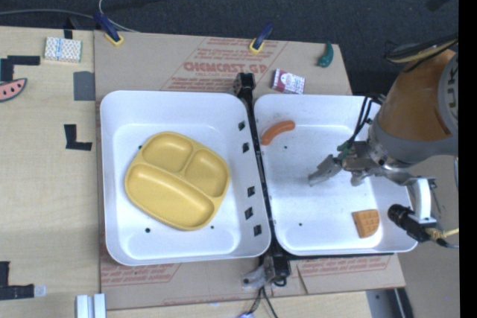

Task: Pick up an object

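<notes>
In the right bin (298, 237) an orange sausage-shaped toy (277, 131) lies near the far left corner. A tan waffle-like square (365, 223) rests near the bin's front right. My gripper (322, 173) hangs over the middle of this bin, pointing left, with nothing visible between its fingers. It sits about midway between the sausage and the waffle, touching neither. The left bin (119, 160) holds a yellow divided plate (177, 179).
A black clamp bar (252, 153) runs between the two bins. Behind the bins on the cardboard lie a small red-and-white packet (287, 81) and a green clip (326, 54). The arm's orange-banded body (417, 115) covers the right bin's right side.
</notes>
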Tool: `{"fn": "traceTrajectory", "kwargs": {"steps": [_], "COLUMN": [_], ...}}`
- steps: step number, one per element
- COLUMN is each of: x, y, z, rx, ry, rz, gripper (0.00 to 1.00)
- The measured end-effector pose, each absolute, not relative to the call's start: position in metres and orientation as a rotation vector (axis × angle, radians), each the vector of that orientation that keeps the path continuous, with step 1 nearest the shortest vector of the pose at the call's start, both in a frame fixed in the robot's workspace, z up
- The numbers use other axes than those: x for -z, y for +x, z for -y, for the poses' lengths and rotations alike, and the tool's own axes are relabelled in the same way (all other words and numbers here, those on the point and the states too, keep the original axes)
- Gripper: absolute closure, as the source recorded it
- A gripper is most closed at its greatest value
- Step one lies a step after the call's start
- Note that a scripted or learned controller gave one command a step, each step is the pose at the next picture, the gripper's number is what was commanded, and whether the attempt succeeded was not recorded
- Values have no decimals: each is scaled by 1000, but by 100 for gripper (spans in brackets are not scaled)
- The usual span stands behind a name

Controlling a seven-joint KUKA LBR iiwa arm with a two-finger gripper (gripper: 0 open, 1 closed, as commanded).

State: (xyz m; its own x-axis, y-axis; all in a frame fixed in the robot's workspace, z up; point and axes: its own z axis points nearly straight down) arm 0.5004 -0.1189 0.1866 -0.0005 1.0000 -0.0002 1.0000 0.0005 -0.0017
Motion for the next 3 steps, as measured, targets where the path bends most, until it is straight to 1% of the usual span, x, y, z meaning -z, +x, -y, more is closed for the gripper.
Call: {"fn": "traceTrajectory", "kwargs": {"steps": [1, 2, 3], "x": [-86, -96, -96], "y": [484, 485, 485], "z": [171, 172, 172], "rx": [0, 1, 1], "ry": [-2222, -2226, -2226], "rz": [2221, 2223, 2222], "gripper": [0, 100, 0]}}
